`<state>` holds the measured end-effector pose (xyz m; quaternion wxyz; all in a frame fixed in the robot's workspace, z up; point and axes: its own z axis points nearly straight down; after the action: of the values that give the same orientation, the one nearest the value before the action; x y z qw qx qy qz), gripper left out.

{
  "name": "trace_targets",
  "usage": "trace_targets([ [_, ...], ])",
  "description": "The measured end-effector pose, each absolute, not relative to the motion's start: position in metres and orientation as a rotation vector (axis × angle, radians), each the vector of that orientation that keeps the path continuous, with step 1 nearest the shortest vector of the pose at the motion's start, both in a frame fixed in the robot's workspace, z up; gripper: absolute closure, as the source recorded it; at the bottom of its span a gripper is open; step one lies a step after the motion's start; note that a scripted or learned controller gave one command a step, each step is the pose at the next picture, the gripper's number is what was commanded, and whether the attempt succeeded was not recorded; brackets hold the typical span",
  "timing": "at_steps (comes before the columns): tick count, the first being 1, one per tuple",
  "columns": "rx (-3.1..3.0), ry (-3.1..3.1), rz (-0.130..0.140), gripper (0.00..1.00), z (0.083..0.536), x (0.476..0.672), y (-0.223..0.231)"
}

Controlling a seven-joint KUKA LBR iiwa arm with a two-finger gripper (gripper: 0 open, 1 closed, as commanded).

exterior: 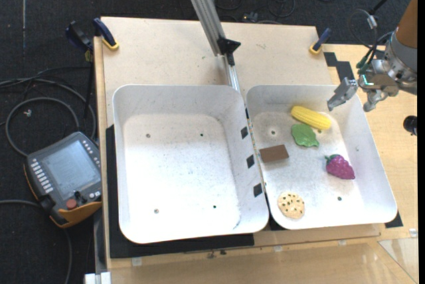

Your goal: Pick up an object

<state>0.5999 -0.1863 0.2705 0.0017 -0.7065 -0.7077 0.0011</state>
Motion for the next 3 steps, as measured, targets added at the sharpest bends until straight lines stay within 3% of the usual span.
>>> trace_targets([
  [1,-2.218,-2.225,0.001,0.00,0.273,0.601,-0.186],
  [3,-2.220,-2.216,0.005,0.00,0.162,0.594,-0.200],
])
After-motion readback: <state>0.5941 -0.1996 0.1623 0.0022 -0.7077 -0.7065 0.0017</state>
